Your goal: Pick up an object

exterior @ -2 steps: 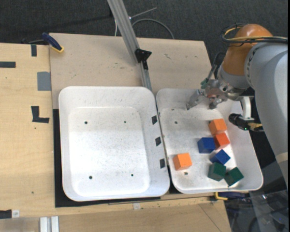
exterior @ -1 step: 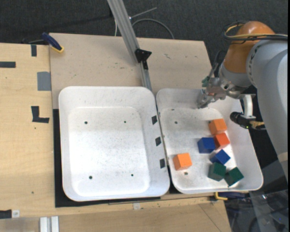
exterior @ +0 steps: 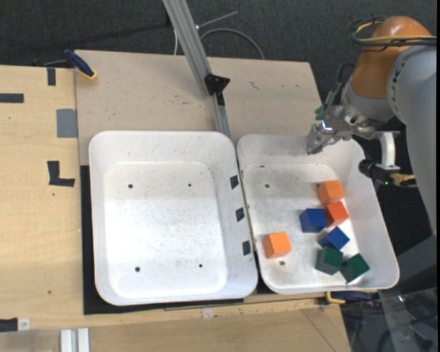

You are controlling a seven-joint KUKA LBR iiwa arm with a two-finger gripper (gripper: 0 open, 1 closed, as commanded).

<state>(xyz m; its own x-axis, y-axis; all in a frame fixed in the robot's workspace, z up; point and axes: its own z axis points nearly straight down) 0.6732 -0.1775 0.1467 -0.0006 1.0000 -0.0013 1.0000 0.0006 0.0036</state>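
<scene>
The gripper (exterior: 317,142) hangs over the far right corner of the right bin (exterior: 293,147), close above its rim, with the grey arm (exterior: 418,94) and its orange band (exterior: 385,57) rising behind it toward the right. No block sits between its tips, and whether they are spread or pressed together cannot be told at this size.

All 7 blocks lie in the right bin, nearer the camera than the gripper and well apart from it. Closest to it is an orange block (exterior: 330,191), almost straight below it in the view. Just beyond that, touching or nearly so, is a second orange block (exterior: 337,211), with a blue block (exterior: 313,220) beside it on the left. A smaller blue block (exterior: 336,237) follows, then 2 dark green blocks, one (exterior: 328,259) directly under the blue and another (exterior: 354,267) at the near right corner. A third orange block (exterior: 276,244) stands alone, farther left than the gripper and apart from the cluster.

The left bin (exterior: 103,152) lies well to the gripper's left. A slanted metal rail (exterior: 193,39) crosses the bench (exterior: 29,123) beyond both bins
</scene>
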